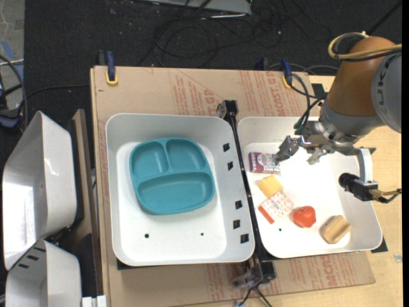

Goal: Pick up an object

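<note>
The right bin [358, 190] holds several small items: a purple and white packet [260, 163], a yellow block [270, 185], a red and white packet [276, 206], a red round object [305, 216] and a tan bread-like piece [335, 229]. My gripper [299, 153] hovers over the upper part of this bin, just right of the purple packet. Its fingers are spread open and nothing sits between them. The left fingertip [284, 151] is close to the packet's right edge.
A teal divided plate [171, 175] lies in the left bin [121, 222]. A black divider [241, 184] runs between the bins. A black fixture [358, 184] juts into the right bin's right side. Grey bins [35, 178] stand off the bench's left.
</note>
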Motion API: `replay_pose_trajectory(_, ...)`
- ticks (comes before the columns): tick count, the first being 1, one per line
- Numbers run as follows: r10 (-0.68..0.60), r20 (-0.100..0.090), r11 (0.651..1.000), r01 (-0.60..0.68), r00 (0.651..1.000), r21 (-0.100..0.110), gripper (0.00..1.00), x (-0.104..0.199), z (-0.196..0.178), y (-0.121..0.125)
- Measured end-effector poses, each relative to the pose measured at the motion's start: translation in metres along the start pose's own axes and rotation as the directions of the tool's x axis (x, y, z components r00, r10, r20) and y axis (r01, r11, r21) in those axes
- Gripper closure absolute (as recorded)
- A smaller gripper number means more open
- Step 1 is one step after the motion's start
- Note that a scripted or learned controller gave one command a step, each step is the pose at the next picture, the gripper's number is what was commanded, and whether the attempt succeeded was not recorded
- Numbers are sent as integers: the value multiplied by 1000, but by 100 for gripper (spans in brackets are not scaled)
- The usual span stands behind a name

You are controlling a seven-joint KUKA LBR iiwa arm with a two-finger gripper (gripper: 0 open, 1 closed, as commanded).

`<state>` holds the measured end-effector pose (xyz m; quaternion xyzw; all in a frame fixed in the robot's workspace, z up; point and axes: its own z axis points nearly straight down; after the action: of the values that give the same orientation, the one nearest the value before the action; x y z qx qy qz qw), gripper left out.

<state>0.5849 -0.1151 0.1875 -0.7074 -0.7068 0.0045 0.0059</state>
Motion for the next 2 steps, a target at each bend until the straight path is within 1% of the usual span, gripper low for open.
replay_pose_trajectory(1, -2, 2, 1000, 2, 1000, -14, 0, 0, -8, 3)
replay_pose_trajectory(2, 1, 2, 1000, -1, 1000, -12, 0, -4, 54, 5)
